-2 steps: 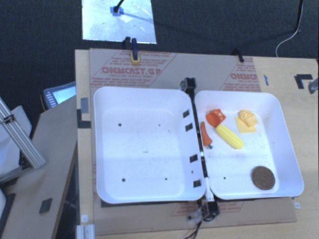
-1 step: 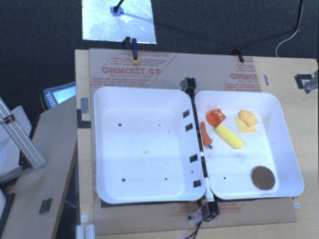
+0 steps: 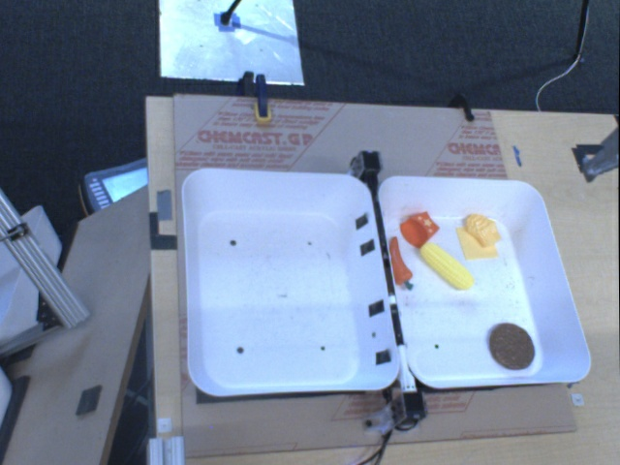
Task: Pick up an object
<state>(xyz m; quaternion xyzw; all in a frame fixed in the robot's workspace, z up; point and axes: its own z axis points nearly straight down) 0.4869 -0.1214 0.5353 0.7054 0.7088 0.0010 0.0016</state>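
Observation:
The right bin [image 3: 552, 260] holds several toy foods. A red-orange wedge [image 3: 419, 228] lies near its upper left, with a thin orange stick [image 3: 398, 260] below it against the left wall. A yellow corn cob [image 3: 447, 265] lies slantwise in the middle. A yellow slice with a small golden lump on it [image 3: 480, 235] sits to the right of the wedge. A brown round disc [image 3: 511, 346] rests near the front right corner. A grey tip of my gripper [image 3: 599, 157] pokes in at the right edge, above and outside the right bin, far from every object.
The left bin [image 3: 281, 279] lies beside the right one, joined to it by a black-clipped divider [image 3: 380, 260]. Both rest on a cardboard sheet [image 3: 320, 134] on the wooden bench. A shiny plate [image 3: 231, 27] lies beyond the bench, and a cable [image 3: 567, 66] trails at the back right.

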